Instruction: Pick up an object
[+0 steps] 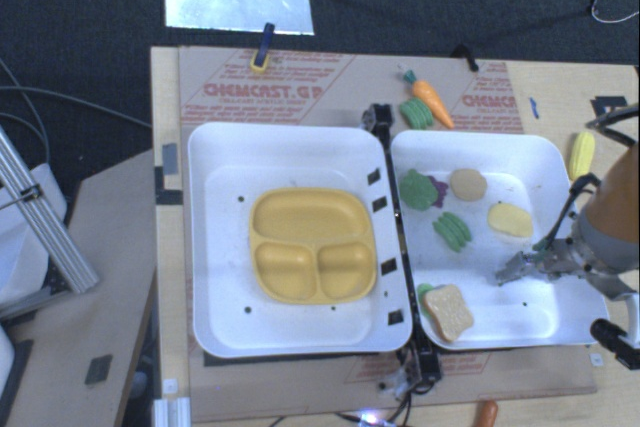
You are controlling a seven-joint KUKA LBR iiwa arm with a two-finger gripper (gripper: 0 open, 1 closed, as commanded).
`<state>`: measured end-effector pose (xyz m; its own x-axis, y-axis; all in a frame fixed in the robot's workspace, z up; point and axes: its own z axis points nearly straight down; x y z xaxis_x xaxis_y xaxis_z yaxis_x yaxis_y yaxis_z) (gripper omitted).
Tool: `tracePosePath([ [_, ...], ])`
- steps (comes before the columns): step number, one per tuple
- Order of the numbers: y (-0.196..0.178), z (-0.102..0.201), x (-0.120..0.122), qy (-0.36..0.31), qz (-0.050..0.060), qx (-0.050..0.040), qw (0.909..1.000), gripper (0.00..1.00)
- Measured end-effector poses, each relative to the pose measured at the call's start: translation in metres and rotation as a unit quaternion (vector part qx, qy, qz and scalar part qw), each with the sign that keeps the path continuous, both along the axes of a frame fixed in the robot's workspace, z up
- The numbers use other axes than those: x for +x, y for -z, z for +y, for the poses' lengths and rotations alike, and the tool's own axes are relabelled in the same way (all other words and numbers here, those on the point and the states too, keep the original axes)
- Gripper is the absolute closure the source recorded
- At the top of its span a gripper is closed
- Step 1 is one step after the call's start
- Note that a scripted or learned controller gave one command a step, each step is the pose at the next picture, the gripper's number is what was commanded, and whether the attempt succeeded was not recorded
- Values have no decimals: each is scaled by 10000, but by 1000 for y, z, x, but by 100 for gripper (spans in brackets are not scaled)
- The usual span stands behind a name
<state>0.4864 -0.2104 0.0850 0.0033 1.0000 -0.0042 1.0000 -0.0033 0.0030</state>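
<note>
**Over the right bin, the arm hangs low**

Across your bench, brown cardboard sheets lie under two white bins on dark carpet. Your left bin point(215, 165) holds a yellow divided plate point(311, 245). Your right bin point(540, 155) holds toy food: a bread slice point(449, 311), a yellow piece point(511, 219), green pieces. The gripper point(518, 270) sits just above the right bin's floor, near the yellow piece; whether it grips anything, you cannot tell.
</note>
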Motion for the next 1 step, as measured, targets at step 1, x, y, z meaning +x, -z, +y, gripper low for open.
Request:
tracePosePath([
  [1, 1, 105, 1, -75, 11, 40, 10000, 0],
])
